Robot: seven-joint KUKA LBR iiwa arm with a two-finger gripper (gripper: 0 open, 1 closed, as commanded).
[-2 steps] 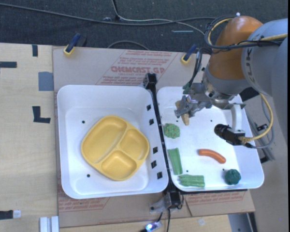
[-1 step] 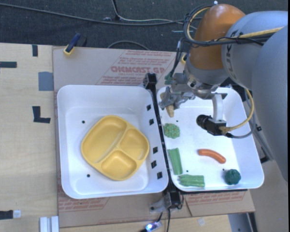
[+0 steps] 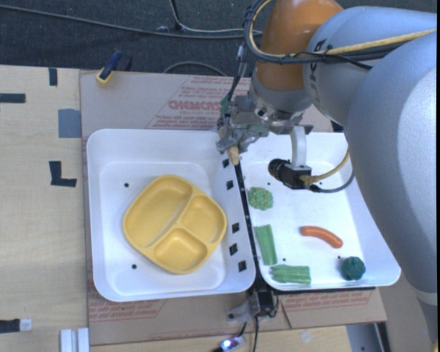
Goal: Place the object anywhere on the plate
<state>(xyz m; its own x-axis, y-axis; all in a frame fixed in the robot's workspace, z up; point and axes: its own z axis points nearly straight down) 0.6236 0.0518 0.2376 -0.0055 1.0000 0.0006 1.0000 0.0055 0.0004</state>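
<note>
The task does not say which object is meant; five small food pieces lie in the right bin (image 3: 367,218). A round light green piece (image 3: 261,198) sits near that bin's left wall. At about 6 o'clock from it lies a long green strip (image 3: 265,243), and just below that a stubby green piece (image 3: 290,273) rests near the bin's front edge. An orange sausage (image 3: 321,235) lies at about 3 o'clock from the strip, well apart from it, and a dark green ball (image 3: 353,268) sits at 5 o'clock from the sausage, near the front right corner.

The yellow plate (image 3: 175,224), split into three sections, lies in the middle of the left bin (image 3: 106,196), at about 9 o'clock from the food pieces. Nothing rests on it.

The gripper (image 3: 233,151) hangs over the divide between the two bins, near their far ends, at about 11 o'clock from the round light green piece. Whether it is apart or together cannot be told. The arm (image 3: 367,72), with its orange band (image 3: 297,20), comes in from 2 o'clock.

The bins rest on a cardboard sheet (image 3: 154,101) on a wooden bench (image 3: 29,196).
</note>
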